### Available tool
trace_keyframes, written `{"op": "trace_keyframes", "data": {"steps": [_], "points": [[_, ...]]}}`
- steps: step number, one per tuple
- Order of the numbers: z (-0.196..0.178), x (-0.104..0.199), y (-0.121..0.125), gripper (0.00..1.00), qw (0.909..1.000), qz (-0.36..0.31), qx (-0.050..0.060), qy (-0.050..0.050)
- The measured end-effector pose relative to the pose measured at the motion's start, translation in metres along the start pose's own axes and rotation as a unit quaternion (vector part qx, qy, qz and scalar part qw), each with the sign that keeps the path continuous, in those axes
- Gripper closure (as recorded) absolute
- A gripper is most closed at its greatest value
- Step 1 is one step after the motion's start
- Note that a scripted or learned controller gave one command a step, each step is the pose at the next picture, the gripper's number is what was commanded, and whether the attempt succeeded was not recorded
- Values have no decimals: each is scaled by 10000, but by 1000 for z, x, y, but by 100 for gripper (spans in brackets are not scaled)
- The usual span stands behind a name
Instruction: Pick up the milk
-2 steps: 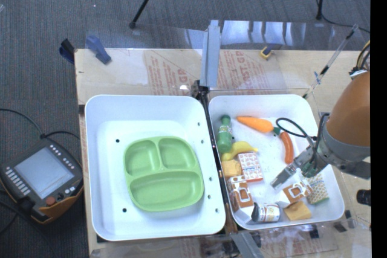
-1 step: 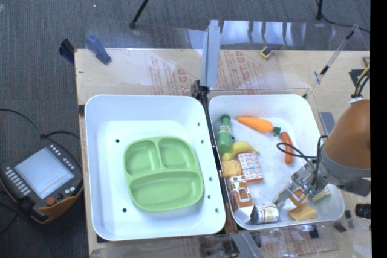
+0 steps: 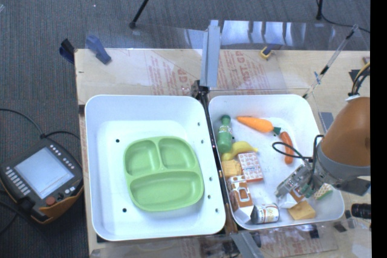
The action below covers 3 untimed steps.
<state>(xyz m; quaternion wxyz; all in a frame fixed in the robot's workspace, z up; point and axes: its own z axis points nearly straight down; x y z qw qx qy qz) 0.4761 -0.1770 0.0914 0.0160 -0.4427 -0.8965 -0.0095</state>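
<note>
White and orange, the one milk carton (image 3: 240,196) lies in the right bin (image 3: 305,107), near its front-left, well apart from the hand (image 3: 294,182), whose state I cannot tell. A good approach, I judge, moves left and descends straight over the carton, clear of the one can (image 3: 264,213). Also one green bottle (image 3: 224,133), one banana (image 3: 240,148), two carrots (image 3: 256,124), one green plate (image 3: 163,173).

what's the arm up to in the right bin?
The gripper is low in the right bin, near its front right corner, among toy food. The milk carton lies by the bin's left wall, apart from the gripper and untouched. A carrot, a green bottle and a small can lie around. The left bin holds a green divided plate.
</note>
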Motion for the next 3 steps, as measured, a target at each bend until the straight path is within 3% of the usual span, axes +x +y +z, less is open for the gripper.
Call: {"op": "trace_keyframes", "data": {"steps": [1,2,3], "points": [[6,-24,37,100,9884,1509,-2,-163],[-98,98,85,100,9956,914,-62,-185],[-89,131,98,100,9799,-1987,60,-162]]}}
